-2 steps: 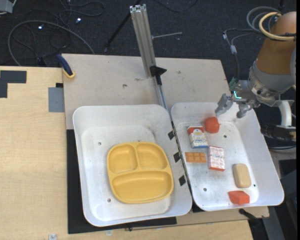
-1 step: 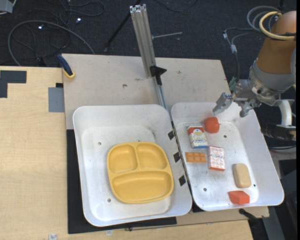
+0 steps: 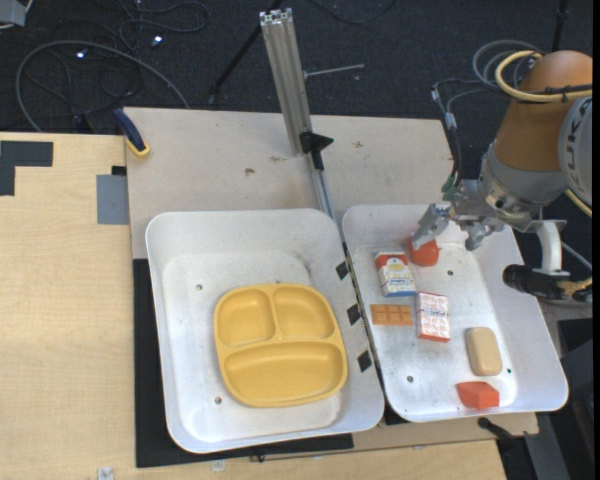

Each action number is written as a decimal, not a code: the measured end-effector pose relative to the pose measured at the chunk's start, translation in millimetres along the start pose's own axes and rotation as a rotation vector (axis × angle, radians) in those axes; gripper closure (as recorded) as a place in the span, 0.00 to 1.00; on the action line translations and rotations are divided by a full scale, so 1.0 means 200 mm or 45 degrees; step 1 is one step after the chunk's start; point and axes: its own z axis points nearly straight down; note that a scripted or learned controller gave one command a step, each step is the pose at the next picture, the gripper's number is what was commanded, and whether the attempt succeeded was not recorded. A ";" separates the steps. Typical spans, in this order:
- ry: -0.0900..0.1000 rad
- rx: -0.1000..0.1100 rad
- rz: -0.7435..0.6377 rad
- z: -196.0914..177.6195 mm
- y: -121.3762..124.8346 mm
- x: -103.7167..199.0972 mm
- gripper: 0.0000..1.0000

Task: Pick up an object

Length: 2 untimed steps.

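Red block (image 3: 424, 251) sits below the tool (image 3: 458, 225), whose fingers appear spread and ungrasping; descend squarely, clear of the carton (image 3: 395, 274).

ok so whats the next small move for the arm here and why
Probably lower the gripper a little onto the small red object in the right bin. The red object sits just below and to the view's left of the gripper, and nothing appears to be gripped yet.

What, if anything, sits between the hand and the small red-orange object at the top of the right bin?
Nothing visible. The hand hangs over the right bin's upper part, with the red-orange object just below its left finger. The cartons and other items lie farther down the bin, away from that gap.
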 end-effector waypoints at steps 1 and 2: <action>0.001 0.001 0.001 0.24 -0.04 0.03 0.00; 0.009 -0.010 0.003 0.51 -0.05 0.08 0.00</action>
